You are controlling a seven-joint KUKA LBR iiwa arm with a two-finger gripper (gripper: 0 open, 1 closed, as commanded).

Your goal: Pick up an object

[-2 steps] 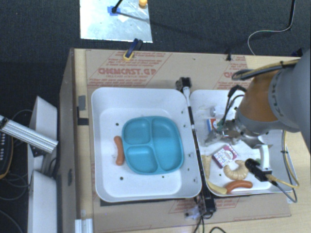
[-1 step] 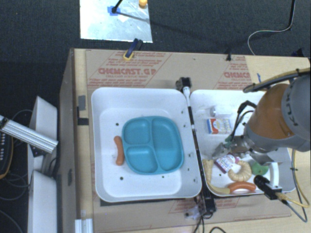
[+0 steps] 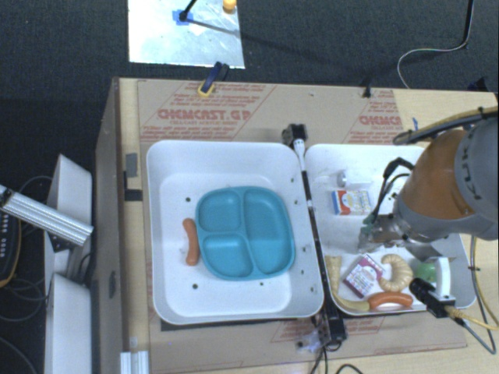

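The arm reaches in from the right, and its gripper (image 3: 374,237) hangs low over the middle of the right bin (image 3: 366,156). Just below it lie a purple packet (image 3: 362,277), a tan ring-shaped pastry (image 3: 397,269), an orange sausage (image 3: 389,301) and a pale banana (image 3: 337,280). A small white, blue and red carton (image 3: 352,202) lies just above and left of the gripper. A green item (image 3: 426,271) sits partly under the arm at the right. Nothing can be seen between the fingers.
The left bin (image 3: 168,201) holds a blue divided plate (image 3: 244,232) with another orange sausage (image 3: 190,242) beside its left edge. A black divider (image 3: 306,201) runs between the bins. Cables lie around the bench's right side.
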